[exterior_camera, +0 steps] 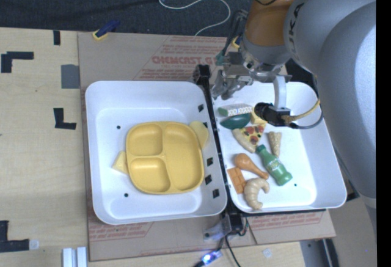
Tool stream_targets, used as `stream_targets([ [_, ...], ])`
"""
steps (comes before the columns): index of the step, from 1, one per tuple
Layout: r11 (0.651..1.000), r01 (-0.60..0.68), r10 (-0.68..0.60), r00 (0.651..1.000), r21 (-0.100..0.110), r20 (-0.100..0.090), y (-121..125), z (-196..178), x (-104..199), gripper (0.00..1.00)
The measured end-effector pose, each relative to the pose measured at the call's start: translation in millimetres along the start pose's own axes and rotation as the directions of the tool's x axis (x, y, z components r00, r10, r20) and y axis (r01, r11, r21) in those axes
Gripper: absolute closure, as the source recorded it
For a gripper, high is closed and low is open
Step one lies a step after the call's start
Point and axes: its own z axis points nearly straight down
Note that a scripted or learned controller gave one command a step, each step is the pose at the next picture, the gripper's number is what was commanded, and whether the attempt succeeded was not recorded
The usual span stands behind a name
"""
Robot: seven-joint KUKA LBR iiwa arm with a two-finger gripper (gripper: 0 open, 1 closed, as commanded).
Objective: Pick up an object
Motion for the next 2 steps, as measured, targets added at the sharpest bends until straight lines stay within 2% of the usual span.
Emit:
stream_targets([
  [1, 1.000, -0.001, 0.001, 1.000, 0.001, 0.001, -3, 2, 44, 1.00],
  [2, 1.000, 0.001, -0.001, 1.000, -0.001, 0.000, -1, -11, 104, 1.00],
])
